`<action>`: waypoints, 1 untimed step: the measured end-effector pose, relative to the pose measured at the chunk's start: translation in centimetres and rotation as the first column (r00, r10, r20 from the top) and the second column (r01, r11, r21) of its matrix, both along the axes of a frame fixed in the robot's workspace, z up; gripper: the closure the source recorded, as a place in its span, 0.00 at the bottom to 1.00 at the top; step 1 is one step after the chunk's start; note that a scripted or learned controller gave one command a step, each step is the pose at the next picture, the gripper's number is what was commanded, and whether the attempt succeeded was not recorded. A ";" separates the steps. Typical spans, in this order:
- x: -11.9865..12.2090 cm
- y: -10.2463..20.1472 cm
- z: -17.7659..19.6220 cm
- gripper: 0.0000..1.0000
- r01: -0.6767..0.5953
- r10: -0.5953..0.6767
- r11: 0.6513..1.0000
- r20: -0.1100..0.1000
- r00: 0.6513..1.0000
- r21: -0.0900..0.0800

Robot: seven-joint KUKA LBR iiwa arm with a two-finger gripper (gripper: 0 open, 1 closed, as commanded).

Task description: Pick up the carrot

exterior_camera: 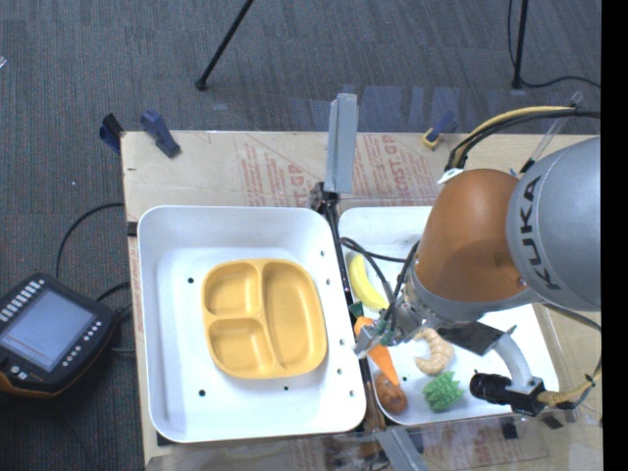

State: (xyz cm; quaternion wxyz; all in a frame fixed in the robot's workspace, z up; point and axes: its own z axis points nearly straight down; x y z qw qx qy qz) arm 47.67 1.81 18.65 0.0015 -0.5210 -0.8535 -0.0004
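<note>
The carrot (385, 364) is orange and lies slanted at the left edge of the right bin (392, 226), close to its near corner. A small orange piece (363, 324) shows just above it. My gripper (377, 335) reaches down from the big orange-banded wrist (471, 248) and sits right over the carrot's upper end. The arm hides much of the right bin.
In the right bin a yellow banana (365, 281) lies behind the gripper, with a pale shrimp (433, 353), a green broccoli (443, 391) and a brownish piece (392, 396) by the carrot's lower end. The left bin (167, 263) holds a yellow divided plate (263, 317).
</note>
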 end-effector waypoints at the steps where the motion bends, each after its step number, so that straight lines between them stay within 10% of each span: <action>1: 4.5 4.2 3.3 1.00 -0.009 0.010 1.000 0.001 1.000 -0.001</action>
